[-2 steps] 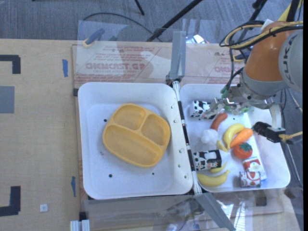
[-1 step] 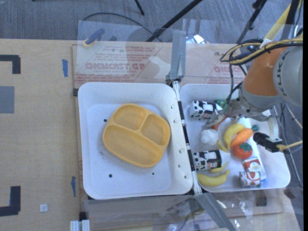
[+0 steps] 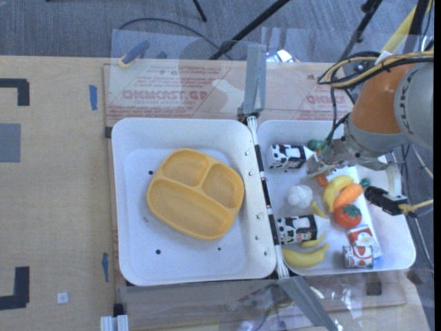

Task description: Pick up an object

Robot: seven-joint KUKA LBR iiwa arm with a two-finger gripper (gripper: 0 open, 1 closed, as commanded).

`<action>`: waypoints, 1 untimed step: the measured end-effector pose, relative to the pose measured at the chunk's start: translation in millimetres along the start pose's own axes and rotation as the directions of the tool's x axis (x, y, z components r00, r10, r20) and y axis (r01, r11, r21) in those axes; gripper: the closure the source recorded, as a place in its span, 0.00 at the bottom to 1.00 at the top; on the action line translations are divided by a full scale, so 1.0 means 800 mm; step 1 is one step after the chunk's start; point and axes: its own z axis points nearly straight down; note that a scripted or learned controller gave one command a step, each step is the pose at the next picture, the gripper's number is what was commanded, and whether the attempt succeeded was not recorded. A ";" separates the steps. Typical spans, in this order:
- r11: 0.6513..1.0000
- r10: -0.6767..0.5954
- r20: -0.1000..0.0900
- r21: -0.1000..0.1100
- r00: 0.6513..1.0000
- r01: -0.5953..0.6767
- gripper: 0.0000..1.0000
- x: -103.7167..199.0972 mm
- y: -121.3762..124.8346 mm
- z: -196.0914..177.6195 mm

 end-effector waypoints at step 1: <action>0.998 0.056 0.002 0.005 0.998 -0.056 1.00 0.049 0.061 -0.177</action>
